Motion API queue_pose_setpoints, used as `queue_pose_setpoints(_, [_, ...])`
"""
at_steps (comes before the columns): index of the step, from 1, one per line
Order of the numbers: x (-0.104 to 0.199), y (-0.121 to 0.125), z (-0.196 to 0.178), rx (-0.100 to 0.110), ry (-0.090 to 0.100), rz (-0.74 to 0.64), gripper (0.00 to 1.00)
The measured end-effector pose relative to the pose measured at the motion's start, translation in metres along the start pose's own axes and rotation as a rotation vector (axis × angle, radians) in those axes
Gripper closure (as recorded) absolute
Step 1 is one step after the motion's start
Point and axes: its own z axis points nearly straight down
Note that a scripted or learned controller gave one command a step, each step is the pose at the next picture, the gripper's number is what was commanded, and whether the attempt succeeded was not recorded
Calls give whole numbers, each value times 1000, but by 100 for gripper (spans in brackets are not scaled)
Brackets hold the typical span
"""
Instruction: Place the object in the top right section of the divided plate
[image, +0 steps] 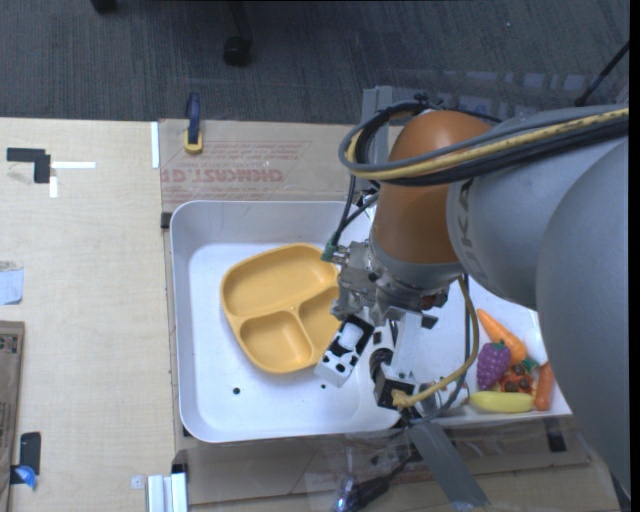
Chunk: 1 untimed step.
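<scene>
Red lettering runs upside down across the cardboard sheet (262, 160) behind the white bin (186, 300); it seems to read "CHEMCAST", with neighbouring letters illegible.

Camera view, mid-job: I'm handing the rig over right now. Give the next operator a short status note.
Gripper: low over the right rim of the yellow divided plate; finger state unreadable, no object seen in it.
Plate: lies in the left white bin; visible sections hold nothing.
Toy food (carrots, grapes, banana) lies in the right bin.
Done: no placement visible.
Left: get the object into the plate's top right section.
</scene>
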Motion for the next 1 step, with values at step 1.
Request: queue_pose_setpoints(1, [54, 6, -13, -1, -2, -185, 100])
